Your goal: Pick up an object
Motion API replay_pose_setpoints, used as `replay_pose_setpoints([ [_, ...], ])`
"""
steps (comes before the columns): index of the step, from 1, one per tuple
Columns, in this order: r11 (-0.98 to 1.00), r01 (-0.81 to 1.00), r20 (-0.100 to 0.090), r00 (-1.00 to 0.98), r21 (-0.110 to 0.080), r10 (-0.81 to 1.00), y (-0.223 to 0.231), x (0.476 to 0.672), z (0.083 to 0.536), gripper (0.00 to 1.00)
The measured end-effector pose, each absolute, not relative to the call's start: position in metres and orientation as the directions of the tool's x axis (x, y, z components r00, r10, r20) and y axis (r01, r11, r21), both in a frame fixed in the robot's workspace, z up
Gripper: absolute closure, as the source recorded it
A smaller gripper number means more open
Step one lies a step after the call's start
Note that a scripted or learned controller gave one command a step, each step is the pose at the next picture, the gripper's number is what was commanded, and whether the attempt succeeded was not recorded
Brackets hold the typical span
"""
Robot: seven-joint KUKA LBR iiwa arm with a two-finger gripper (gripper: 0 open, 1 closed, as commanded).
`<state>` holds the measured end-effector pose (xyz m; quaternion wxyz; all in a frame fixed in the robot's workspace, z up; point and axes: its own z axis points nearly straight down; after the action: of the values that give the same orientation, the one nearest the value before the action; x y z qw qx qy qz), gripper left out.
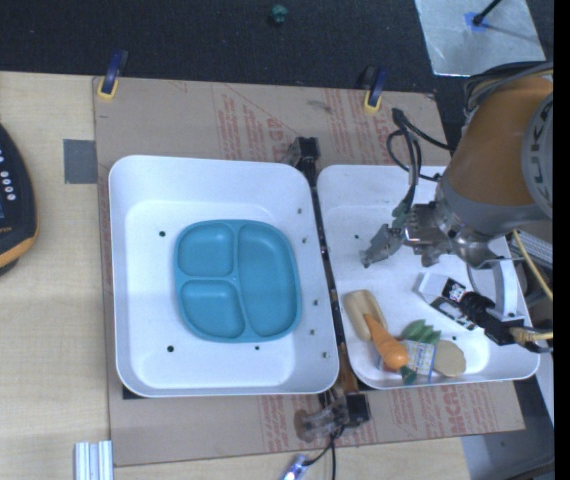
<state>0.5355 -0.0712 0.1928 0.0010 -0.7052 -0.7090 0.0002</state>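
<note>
The tool (377,251) hovers spread and empty over the right bin (360,193); next, descend onto an object.

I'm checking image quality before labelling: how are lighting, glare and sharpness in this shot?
Camera view: even, soft lighting; the left bin is bright white with mild washout around the blue tray; the pincer is slightly blurred; small objects in the right bin look soft, hard to identify; the dark floor at top is underexposed.
</note>
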Motion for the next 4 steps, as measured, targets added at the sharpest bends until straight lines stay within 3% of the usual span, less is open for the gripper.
replay_pose_setpoints([
  [1,0.005,1.0,0.0,-0.005,-0.005,1.0,-0.099,0.494,0.1,0.0],
  [2,0.003,1.0,-0.001,-0.003,-0.001,1.0,-0.177,0.511,0.202,0.0],
  [3,0.006,1.0,0.0,-0.006,-0.003,1.0,-0.106,0.566,0.155,0.0],
  [4,0.007,1.0,0.0,-0.007,-0.004,1.0,-0.062,0.496,0.192,0.0],
])
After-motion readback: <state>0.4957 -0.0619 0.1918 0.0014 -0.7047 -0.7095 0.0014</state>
